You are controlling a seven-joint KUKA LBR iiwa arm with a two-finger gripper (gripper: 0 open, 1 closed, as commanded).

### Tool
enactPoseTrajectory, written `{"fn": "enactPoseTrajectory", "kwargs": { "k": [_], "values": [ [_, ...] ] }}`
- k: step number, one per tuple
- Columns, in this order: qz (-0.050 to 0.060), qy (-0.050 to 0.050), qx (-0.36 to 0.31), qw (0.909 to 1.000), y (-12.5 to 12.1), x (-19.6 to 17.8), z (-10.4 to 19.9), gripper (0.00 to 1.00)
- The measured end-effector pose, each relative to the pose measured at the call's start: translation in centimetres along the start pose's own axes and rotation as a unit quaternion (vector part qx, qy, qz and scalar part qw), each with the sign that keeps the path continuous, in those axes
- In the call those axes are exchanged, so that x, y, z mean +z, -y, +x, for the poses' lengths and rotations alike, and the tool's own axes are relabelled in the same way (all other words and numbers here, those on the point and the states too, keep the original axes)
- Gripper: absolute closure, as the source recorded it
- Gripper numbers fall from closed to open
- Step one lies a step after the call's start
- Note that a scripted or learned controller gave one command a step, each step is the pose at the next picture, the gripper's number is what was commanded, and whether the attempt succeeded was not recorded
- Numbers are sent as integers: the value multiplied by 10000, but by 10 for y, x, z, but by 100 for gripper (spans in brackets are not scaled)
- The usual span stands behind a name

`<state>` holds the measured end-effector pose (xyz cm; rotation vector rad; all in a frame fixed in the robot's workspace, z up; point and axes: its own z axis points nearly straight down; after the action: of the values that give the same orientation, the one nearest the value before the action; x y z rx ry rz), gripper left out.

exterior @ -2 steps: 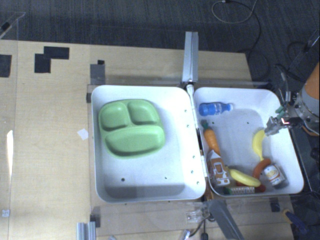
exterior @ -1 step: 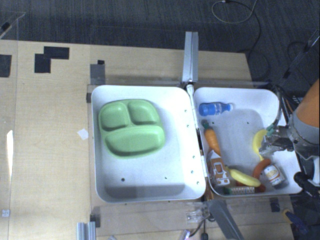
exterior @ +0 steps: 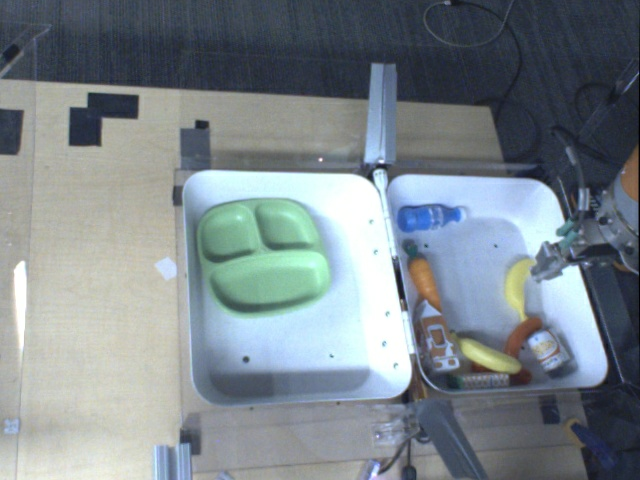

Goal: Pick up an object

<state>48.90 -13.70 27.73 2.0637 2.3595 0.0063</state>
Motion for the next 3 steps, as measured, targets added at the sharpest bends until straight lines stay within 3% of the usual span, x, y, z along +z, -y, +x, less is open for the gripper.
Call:
{"fn": "enactPoseTrajectory", "kwargs": {
  "k": [1,2,3],
  "values": [
    [0,0,-363,9993,-32,-92,16,100],
    [18,-3,206,9998,2,19,-6,100],
    [10,0,1677,9858,-17,-45,30,100]
  ]
}}
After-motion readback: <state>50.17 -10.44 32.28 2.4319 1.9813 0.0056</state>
